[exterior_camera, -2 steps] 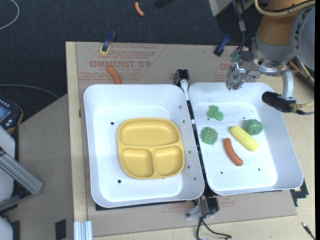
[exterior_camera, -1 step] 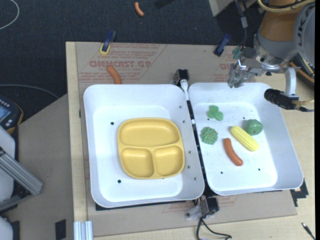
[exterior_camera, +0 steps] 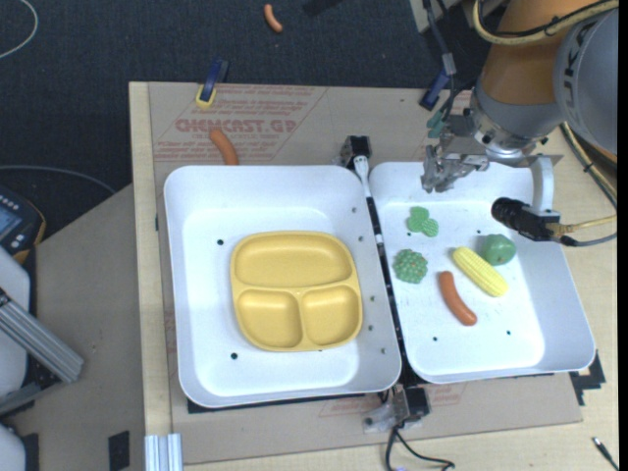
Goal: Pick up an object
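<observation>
my claw [exterior_camera: 440, 177]: can't tell if apart or together | hangs over right bin [exterior_camera: 549, 346], far edge | small green veggie [exterior_camera: 423, 222] just nearer

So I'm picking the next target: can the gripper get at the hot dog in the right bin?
Probably yes. The hot dog lies apart from the corn, nothing on top of it, and the gripper hangs over that same bin.

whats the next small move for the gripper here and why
Probably ease the gripper toward the near side of the right bin and down onto the broccoli piece. It hangs over the bin's far edge with nothing visible between its fingers, and that piece lies closest, apart from the corn and sausage.
</observation>
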Motion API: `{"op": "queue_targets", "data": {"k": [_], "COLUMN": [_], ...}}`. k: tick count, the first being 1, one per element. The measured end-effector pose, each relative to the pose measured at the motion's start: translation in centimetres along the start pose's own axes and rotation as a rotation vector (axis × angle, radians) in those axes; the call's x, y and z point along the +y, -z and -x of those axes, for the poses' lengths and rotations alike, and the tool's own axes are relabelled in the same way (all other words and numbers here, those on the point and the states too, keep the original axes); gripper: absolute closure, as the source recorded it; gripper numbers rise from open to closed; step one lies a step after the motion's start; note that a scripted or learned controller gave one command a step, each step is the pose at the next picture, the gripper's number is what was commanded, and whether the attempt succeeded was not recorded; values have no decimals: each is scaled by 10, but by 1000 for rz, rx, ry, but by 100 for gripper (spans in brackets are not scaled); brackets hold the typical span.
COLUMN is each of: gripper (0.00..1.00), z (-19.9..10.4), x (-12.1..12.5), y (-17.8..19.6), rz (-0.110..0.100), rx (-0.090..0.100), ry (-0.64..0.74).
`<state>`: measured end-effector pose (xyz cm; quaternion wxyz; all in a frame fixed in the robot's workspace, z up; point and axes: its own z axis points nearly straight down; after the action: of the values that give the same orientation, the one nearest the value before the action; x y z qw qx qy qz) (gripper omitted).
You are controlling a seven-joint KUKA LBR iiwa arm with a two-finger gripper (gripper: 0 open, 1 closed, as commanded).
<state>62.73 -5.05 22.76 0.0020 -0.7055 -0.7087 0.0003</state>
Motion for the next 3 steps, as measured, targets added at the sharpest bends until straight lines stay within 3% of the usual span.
{"op": "queue_targets", "data": {"k": [1, 2, 3], "gripper": [100, 100, 100], "z": [-28, -25, -32], "x": [3, 2, -1], "y": [-11, 7, -9], "rz": [-1, 7, 0], "rx": [-1, -2, -2], "ry": [-1, -4, -4]}}
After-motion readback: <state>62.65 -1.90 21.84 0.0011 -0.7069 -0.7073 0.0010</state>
